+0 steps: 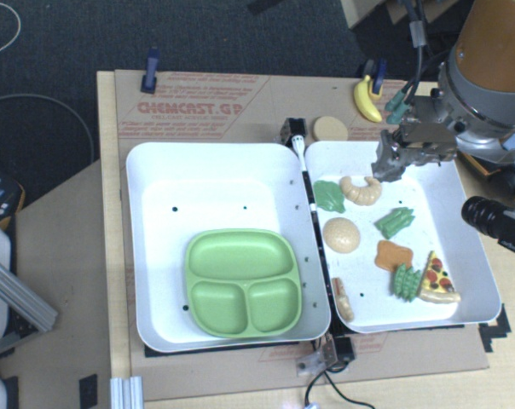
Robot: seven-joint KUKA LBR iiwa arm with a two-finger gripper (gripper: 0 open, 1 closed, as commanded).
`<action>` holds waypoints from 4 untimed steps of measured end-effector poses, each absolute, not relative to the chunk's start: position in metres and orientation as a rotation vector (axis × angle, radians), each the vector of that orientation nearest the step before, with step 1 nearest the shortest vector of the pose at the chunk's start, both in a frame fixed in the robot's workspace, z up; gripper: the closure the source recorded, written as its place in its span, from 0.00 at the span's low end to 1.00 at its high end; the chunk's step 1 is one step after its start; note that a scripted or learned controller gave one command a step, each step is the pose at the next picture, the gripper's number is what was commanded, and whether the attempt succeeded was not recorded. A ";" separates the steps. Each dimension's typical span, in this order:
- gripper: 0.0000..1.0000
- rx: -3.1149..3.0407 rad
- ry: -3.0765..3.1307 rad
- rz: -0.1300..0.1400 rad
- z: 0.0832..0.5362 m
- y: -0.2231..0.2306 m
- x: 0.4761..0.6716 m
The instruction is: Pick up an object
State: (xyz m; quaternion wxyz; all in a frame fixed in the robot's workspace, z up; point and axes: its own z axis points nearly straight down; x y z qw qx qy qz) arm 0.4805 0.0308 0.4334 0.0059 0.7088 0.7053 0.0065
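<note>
My gripper [389,167] hangs low over the far part of the right bin [479,254], just above and beside the tan croissant [361,191], which lies curled near the bin's far-left corner; the croissant looks like the thing I am set to take, since my wrist is lined up almost over its right end. From this slanted view I cannot tell how the gripper stands, open or closed, because its own dark body hides the tips, and nothing shows as gripped in it. The croissant touches or nearly touches a green leafy piece [329,195] on its left, so I judge a clean descent should favour the right end, away from that neighbour. The other toy foods sit apart nearer the camera: a pale round bun [341,234], a second green piece [396,221], an orange chunk [392,255], a pizza slice [436,280] and a small brown piece [340,297] against the left wall. The left bin [155,186] holds a green divided plate [242,281], well away from my reach just now. A banana [367,98] and a tan disc [330,129] rest on the tabletop [198,109] beyond the bins, outside the working area. The pick is not yet made.
</note>
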 end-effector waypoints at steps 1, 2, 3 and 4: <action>1.00 2.218 2.219 0.005 0.436 0.034 0.480; 1.00 2.215 2.218 0.007 0.447 0.035 0.481; 1.00 2.230 2.227 -0.019 0.315 0.042 0.477; 1.00 2.209 2.223 0.019 0.428 0.090 0.480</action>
